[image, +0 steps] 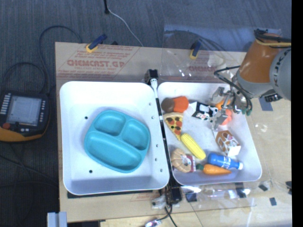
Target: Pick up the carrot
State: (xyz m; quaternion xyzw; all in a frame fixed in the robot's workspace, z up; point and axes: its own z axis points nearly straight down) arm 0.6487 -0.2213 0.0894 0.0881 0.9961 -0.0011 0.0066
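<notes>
- The carrot [217, 170] lies flat at the 6 o'clock edge of the right bin [253, 148], touching the blue bottle [224, 161].
- The claw [222, 109] hangs at 2 o'clock over this bin; how wide it stands I cannot tell, and nothing shows in it.
- I think it must travel toward 6 o'clock, then close across the carrot's thick end, away from the bottle.

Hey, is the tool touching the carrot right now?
Apart. In the camera view the tool hangs over the right bin's upper part, while the carrot lies near its lower edge, with bare bin floor between them.
</notes>
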